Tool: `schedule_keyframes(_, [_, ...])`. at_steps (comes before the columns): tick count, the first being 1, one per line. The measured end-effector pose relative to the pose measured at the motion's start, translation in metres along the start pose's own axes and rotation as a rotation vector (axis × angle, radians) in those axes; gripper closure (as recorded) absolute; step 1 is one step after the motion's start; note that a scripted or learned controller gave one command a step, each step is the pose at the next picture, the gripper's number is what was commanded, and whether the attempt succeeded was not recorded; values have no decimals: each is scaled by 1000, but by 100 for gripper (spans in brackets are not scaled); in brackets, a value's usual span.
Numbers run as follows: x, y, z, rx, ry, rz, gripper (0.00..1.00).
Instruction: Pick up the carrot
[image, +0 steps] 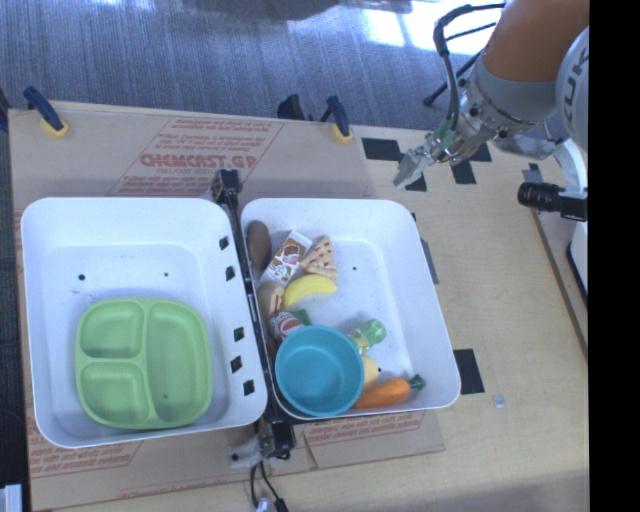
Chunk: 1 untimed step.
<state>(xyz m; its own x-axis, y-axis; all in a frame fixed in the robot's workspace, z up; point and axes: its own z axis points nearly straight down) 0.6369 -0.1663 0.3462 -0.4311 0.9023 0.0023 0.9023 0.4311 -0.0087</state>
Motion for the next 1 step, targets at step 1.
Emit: schedule_keyframes(1, [46,45,-17,-4,-5,37,100])
